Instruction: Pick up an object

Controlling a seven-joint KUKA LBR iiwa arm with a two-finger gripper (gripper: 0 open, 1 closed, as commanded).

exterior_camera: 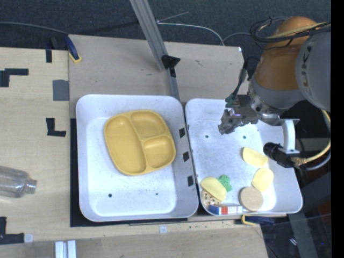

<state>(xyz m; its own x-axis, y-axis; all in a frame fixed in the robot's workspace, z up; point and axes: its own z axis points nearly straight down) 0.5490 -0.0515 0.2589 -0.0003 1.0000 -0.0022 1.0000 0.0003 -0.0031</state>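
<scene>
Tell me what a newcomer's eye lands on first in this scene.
First, the yellow divided plate lying in the left bin. Next, the grey arm with its orange band, whose gripper hangs over the upper part of the right bin. Then the small yellow food pieces clustered at that bin's lower right.

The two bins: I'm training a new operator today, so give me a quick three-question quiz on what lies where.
1. True or false: the yellow divided plate lies in the left bin.
2. Which bin is the pincer above?
3. The green item sits: A) beside a yellow piece near the right bin's front edge, B) on the plate, C) outside the bins.

Key: 1 true; 2 the right bin; 3 A.
</scene>
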